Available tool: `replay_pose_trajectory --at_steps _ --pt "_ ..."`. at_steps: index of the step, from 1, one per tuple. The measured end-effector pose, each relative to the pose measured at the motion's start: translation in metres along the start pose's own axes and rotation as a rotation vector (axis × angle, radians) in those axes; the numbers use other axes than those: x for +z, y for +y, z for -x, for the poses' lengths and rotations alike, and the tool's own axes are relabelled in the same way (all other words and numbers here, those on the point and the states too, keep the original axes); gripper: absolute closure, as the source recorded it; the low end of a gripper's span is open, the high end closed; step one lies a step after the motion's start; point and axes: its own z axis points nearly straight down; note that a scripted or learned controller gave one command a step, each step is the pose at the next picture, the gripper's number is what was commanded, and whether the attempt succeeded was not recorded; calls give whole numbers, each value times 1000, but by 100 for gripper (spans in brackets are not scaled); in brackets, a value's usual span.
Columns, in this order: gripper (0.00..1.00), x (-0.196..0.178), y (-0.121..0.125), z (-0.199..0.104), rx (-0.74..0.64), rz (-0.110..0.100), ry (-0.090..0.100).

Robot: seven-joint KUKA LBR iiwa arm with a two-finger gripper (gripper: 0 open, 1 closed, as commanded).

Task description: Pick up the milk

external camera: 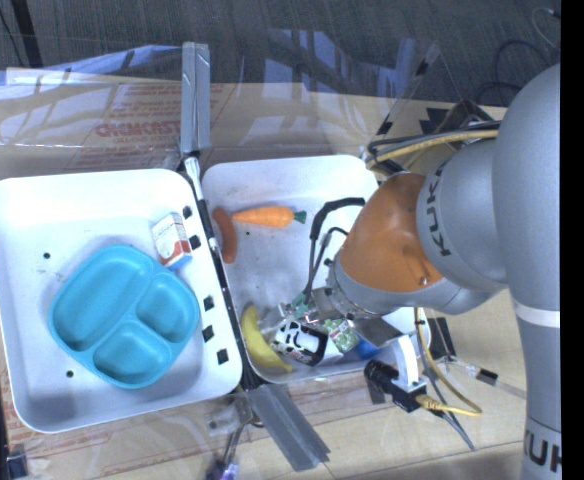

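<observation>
A small black-and-white patched milk carton (294,339) lies near the front edge of the right bin (272,180), beside a banana. My gripper (317,326) is low over it, right at its upper right side, under the orange wrist band. The wrist hides part of the carton. Whether the gripper touches the carton is unclear.
A banana (257,342) lies just left of the milk. A carrot (264,216) and a brown sausage (224,236) lie at the back of the right bin. The left bin (32,198) holds a blue divided plate (124,313) and a small white-and-orange carton (169,236).
</observation>
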Motion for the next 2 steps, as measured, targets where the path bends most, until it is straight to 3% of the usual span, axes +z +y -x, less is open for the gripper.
replay_pose_trajectory --at_steps 1,2 --pt "100 -9 1 0 -6 0 -1" --pt "100 13 0 4 7 2 -1"
